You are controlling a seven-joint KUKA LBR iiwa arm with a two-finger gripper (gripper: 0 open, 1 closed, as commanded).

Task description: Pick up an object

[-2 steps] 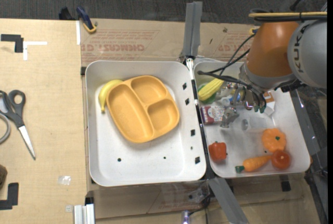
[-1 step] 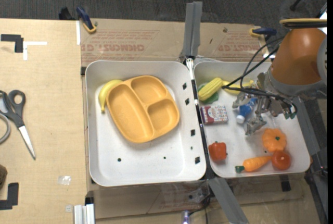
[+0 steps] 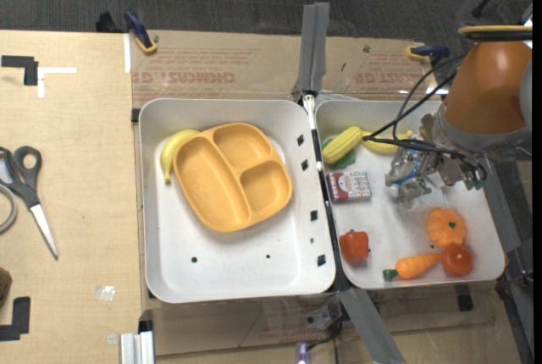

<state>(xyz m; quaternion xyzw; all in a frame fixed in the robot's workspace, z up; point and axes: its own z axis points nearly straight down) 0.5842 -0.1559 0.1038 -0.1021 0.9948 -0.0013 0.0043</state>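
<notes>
Hovering over the toy food in the right bin [image 3: 483,210], the claw [image 3: 410,184] has picked nothing yet.

The arm [image 3: 487,87] reaches in from the right and hangs low in the middle of that bin, because the candidates lie scattered around it: a corn cob [image 3: 342,144] and a yellow banana [image 3: 383,143] toward the far wall, a small red-and-white carton [image 3: 349,186] just to its left, a red pepper [image 3: 354,245], a carrot [image 3: 413,266], a small pumpkin [image 3: 445,227] and a tomato [image 3: 457,259] toward the near edge. Whether the claw is spread or clenched I cannot tell, since cables and metal blur together; nothing visibly sits in it. The left bin [image 3: 169,269] holds a yellow divided plate [image 3: 230,176] with a second banana [image 3: 172,149] tucked against its rim, well apart from the arm. On the bench [image 3: 68,184] lie scissors [image 3: 30,189].
</notes>
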